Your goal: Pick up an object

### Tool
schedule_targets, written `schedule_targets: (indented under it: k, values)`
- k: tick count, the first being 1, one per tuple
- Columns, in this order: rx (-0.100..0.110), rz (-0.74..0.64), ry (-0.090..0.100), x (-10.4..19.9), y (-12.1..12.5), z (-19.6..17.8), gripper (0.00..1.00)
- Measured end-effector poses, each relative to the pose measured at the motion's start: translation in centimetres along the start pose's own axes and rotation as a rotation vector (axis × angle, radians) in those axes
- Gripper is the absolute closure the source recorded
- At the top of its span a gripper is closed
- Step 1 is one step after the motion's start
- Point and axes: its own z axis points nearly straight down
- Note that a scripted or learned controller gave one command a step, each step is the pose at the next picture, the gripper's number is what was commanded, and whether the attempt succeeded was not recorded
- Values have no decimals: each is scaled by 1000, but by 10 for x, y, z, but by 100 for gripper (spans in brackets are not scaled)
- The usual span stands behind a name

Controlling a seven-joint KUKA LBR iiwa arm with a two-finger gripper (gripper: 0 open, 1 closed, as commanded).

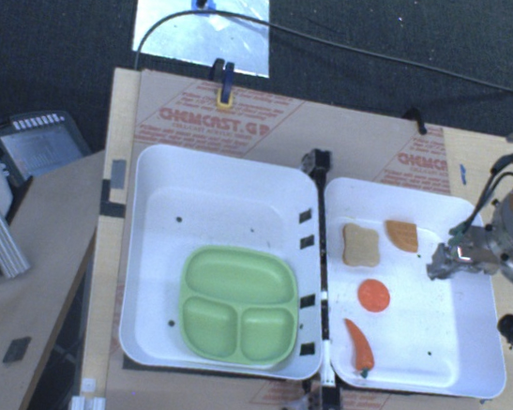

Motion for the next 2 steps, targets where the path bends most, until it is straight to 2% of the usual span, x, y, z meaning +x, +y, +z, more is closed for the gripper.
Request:
schedule_targets:
  k: [1, 2]
  values:
    - [0, -5, 1, 48, 14, -8, 100]
    - [1, -5, 1, 94, 33, 2, 100]
